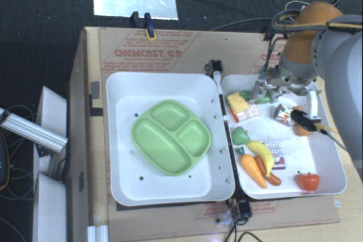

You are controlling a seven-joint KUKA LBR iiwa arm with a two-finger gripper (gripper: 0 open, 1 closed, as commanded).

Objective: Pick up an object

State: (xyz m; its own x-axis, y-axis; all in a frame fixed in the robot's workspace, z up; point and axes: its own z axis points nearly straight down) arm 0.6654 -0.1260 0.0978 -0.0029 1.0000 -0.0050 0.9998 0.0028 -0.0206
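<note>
Gripper (pixel 261 89) low in right bin (pixel 334 167); box (pixel 241 106) just left-below, nearest; grip state impossible to tell.

Robotics test lab: a paper-covered surface (pixel 170 51) bearing two white bins (pixel 122 122), toy food (pixel 258 164) below the pincer (pixel 262 90), loose cables (pixel 244 22), dark carpet (pixel 39 8).
</note>
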